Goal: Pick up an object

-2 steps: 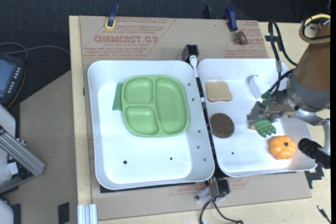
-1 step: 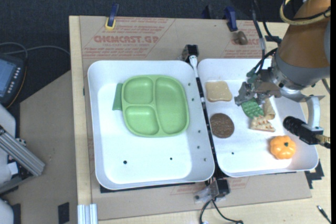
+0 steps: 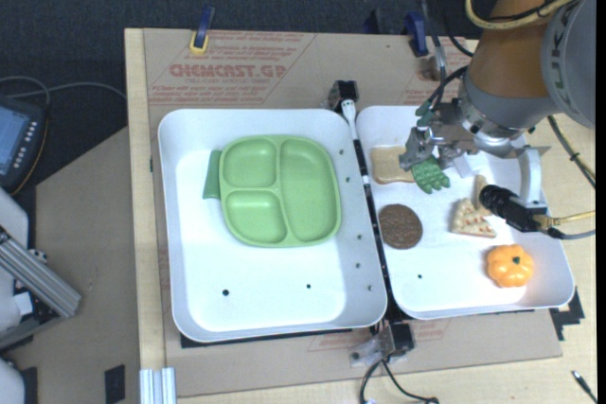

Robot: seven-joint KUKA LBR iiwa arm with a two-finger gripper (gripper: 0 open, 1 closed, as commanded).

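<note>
Where my arm reaches into the right bin point(image 3: 559, 293), I log a small green leafy toy point(image 3: 433, 175) directly below the gripper point(image 3: 423, 156); jaws' state I cannot tell. Same bin: tan flat piece point(image 3: 386, 166), brown disc point(image 3: 401, 226), pizza wedge point(image 3: 471, 219), orange pumpkin point(image 3: 509, 266)

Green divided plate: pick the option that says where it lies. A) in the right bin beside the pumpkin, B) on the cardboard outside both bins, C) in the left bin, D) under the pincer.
C: the green divided plate rests inside the left bin, apart from the toy food in the right bin.
</note>
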